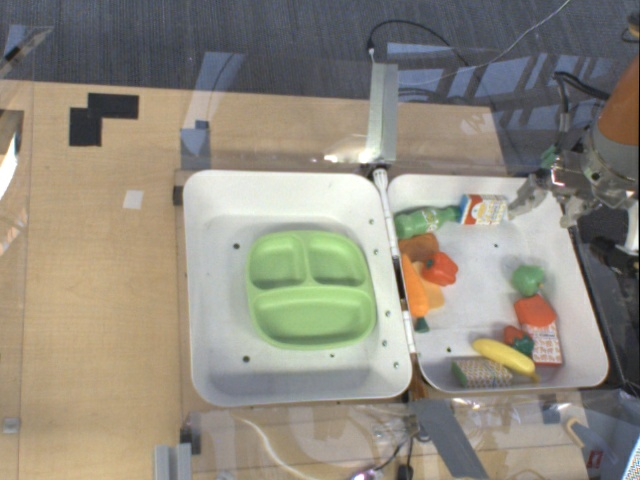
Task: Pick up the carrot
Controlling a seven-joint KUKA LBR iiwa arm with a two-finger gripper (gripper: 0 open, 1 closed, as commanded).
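- The carrot (413, 290) is lying in the right bin (590, 368), pressed along that bin's left wall at about nine o'clock from the bin's centre, its length running roughly twelve to six
- The gripper (556, 190) is hanging over the right bin's upper right corner, at about two o'clock from the carrot and well apart from it; one pale finger (524, 198) is slanting down toward seven o'clock, and whether the pincer is spread or pressed together cannot be told from this angle
- A red pepper (441, 266) is touching the carrot's upper end on its three o'clock side, with further orange pieces crowding in just beside it
- A green bottle (425, 219) is lying at twelve o'clock from the carrot, near the bin's top left corner, with a small red and white carton (484, 210) just beside it at three o'clock
- The bin floor between the carrot and the green broccoli-like piece (528, 278) at three o'clock is lying bare
- A red carton (540, 328), a banana (504, 356) and a speckled block (480, 372) are sitting toward five o'clock, near the bin's lower edge
- The left bin (215, 368) is holding a green divided plate (310, 290) at its centre, with the dividing walls of the two bins standing between plate and carrot
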